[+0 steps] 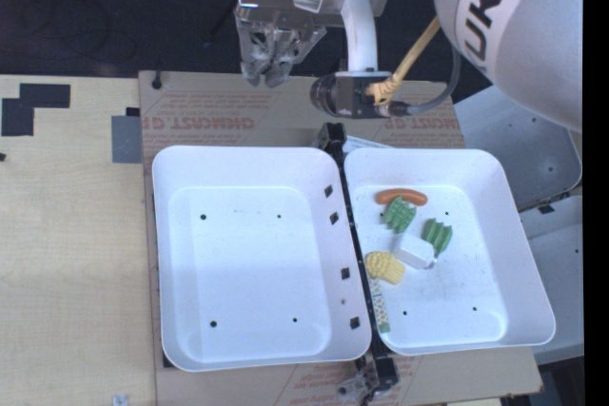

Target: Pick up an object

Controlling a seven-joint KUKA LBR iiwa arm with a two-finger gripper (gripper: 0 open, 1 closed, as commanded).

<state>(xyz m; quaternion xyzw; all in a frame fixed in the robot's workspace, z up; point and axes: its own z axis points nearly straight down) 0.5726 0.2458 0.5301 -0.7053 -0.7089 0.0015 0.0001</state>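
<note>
1. Two shallow white bins sit side by side on a brown cardboard sheet [238,114] that covers the bench; we read them from the left.
2. We see the left bin [181,204] with a bare white floor marked by a few small dark dots, its rim rounded at each corner, so its whole floor is open room.
3. We see the gripper [269,71] high above the far edge of the cardboard, beyond the left bin's far rim and well apart from every object; its fingers hang close together with nothing between them, though we cannot tell whether they are fully closed.
4. We see a row of small black clips [335,219] along the seam where the two bins meet.
5. We see the right bin [519,299] holding all the objects, clustered in its far left part near the seam.
6. An orange sausage-shaped piece [401,198] lies nearest the far rim; just below it is a green piece [399,216].
7. A yellow corn-like piece [384,266] lies closest to the seam, touching a white block [415,254].
8. A second green piece [438,234] rests against the white block's far right side.
9. We find the right bin's near half and right side open.
</note>
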